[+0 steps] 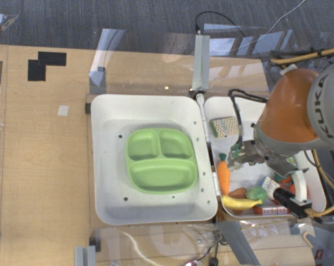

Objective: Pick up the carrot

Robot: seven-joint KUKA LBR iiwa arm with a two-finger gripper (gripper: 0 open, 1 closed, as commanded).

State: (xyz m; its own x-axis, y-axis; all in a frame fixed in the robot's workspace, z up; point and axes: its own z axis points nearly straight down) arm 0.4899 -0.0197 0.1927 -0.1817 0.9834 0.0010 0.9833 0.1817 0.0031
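Carrot, orange and tapered point(224, 177), lies unlifted in the right white bin point(317, 173) against its left wall, just above a yellow banana point(240, 203). The gripper point(245, 153) hovers just beside the carrot's top; I cannot tell its opening, so the grasp remains undone.

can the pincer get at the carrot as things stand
Probably yes. The carrot lies bare along the right bin's left wall, nothing on top, and the pincer hangs just above its top end; the wall may crowd one side.

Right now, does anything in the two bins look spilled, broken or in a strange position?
Nothing stands out. The green divided tray lies flat in the left bin. The carrot and banana lie among crowded items in the right bin, with nothing spilled.
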